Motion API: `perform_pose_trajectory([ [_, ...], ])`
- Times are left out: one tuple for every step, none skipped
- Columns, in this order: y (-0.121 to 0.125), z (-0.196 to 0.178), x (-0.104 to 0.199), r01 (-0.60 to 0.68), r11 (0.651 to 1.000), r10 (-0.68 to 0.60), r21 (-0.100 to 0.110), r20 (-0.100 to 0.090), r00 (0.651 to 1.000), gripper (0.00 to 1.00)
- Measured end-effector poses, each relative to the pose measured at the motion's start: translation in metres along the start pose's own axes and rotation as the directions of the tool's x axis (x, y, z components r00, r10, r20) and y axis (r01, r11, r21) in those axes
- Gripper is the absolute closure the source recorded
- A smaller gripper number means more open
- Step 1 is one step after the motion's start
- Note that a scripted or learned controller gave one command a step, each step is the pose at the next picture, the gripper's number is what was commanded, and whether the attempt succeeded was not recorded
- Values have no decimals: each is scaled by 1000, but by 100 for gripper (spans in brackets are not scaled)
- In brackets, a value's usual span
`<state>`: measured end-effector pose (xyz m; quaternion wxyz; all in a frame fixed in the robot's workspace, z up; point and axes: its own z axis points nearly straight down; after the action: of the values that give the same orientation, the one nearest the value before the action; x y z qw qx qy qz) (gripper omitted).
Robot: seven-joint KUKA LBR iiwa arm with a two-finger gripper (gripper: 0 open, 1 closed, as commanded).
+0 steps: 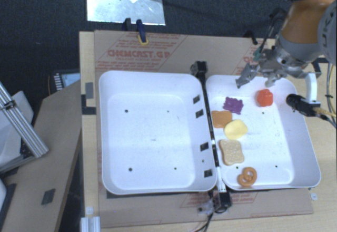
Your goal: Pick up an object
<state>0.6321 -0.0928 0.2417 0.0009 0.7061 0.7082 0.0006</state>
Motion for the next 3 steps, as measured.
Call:
perform_pose_trajectory([
  [25, -139, 8, 4, 1000, -4, -17, 2, 1000, 0],
  [32, -305, -40, -4, 1000, 4, -19, 6, 1000, 0],
  [38, -293, 62, 11, 1000, -11, -1, -3, 1000, 0],
])
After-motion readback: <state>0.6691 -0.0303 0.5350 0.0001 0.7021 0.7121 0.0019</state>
